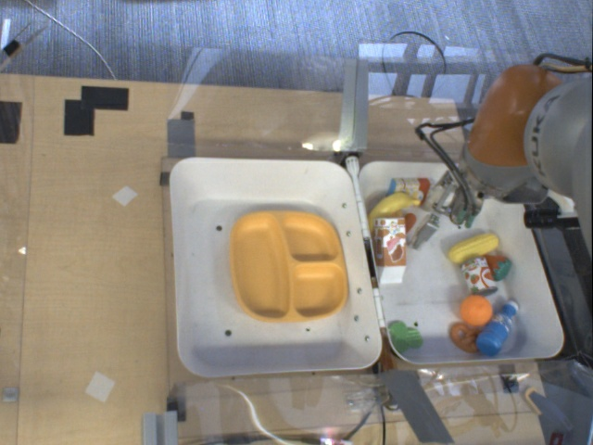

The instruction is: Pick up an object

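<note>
My gripper [439, 219] hangs low over the back of the right bin [547, 341], its fingers open with nothing between them. One finger [422, 232] points down-left toward a brown and red carton [391, 241]. A yellow banana [394, 203] lies just left of the gripper. Just right of and below it lies a yellow oblong toy [473, 247]. Further front lie a red and white can [478, 273], an orange ball [476, 311], a blue bottle [494, 334] and a green toy [404, 335].
The left bin [199, 341] holds a yellow divided plate [287, 265]. A metal divider [366, 248] runs between the bins. The arm's orange band [508, 119] and cables [443, 151] hang over the right bin's back right corner.
</note>
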Action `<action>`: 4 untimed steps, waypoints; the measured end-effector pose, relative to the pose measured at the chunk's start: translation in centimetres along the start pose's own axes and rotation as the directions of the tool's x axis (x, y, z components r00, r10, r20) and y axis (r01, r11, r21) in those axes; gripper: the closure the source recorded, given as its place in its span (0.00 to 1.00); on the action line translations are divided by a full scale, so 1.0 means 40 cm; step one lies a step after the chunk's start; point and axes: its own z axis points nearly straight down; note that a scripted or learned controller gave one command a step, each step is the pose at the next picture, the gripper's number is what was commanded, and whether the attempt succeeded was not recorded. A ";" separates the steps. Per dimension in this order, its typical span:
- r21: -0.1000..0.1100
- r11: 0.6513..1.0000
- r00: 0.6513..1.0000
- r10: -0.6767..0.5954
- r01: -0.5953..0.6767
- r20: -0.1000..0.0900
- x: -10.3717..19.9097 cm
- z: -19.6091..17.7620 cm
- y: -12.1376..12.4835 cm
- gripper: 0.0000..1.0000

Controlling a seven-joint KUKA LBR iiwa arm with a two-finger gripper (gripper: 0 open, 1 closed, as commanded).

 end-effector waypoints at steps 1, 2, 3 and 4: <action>0.003 0.989 0.989 -0.145 0.145 -0.003 0.005 -0.002 0.030 0.00; -0.011 0.988 0.988 -0.151 0.152 0.028 -0.006 -0.039 0.049 1.00; -0.013 0.988 0.987 -0.156 0.157 0.039 -0.012 -0.074 0.056 1.00; -0.015 0.954 0.954 -0.299 0.299 0.017 0.078 -0.078 0.098 1.00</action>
